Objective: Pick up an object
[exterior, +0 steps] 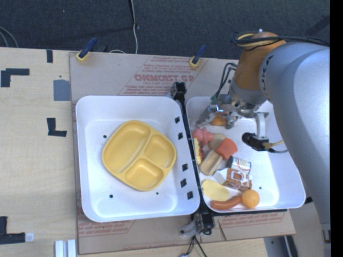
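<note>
While the grey arm [300, 90] reaches in from the right with its orange band above the wrist, the gripper [218, 115] hangs low over the far end of the right bin [286, 181], just above a small orange object [218, 120]; whether it grips anything I cannot tell. A bread-like roll [211, 162] lies with its long axis slanting from near-left to far-right, beside a red block [227, 147]. A sausage [225, 203] lies roughly crosswise near an orange ball [250, 198]. The left bin [88, 159] holds a yellow divided tray [139, 155]. The cardboard [155, 76] reads "CHEMCAST".
</note>
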You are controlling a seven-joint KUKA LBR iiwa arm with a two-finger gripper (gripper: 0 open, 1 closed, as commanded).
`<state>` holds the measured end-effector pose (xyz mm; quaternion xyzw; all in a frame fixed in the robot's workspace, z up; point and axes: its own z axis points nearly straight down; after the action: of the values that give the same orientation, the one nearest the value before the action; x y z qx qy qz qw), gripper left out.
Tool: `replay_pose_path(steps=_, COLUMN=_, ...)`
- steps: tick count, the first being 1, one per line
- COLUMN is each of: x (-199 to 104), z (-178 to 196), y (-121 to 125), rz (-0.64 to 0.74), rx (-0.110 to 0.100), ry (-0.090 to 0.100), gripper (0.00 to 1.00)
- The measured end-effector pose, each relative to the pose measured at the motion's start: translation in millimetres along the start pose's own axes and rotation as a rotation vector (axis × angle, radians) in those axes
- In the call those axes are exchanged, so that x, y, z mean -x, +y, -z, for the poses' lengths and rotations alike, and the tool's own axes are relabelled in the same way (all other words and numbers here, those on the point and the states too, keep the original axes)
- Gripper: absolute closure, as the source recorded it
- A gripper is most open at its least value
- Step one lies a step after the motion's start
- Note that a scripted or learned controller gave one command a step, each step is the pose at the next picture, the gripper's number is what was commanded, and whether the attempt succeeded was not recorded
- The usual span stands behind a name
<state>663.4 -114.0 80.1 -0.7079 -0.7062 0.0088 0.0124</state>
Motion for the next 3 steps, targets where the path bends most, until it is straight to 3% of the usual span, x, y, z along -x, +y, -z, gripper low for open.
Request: replay_pose_path(steps=3, x=-0.5, z=0.1, y=-0.3, rz=-0.001, rx=0.002, ry=-0.002, gripper=0.0)
